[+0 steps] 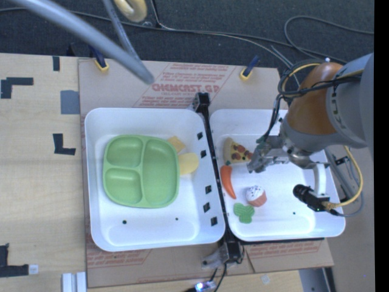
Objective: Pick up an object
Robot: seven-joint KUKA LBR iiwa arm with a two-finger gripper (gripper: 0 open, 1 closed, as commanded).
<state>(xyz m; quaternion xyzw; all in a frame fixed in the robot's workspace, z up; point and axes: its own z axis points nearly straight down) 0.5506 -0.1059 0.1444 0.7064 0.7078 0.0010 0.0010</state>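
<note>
The right bin holds a pizza slice, an orange carrot, a green broccoli piece and a small cupcake. My gripper hangs low over this bin, just right of the pizza slice and above the cupcake. Nothing shows between its fingers. The grey arm with its orange band covers the bin's upper right part.
The left bin carries a green divided plate with two yellow pieces at its right edge. A black divider runs between the bins. Cables trail at the arm's right side.
</note>
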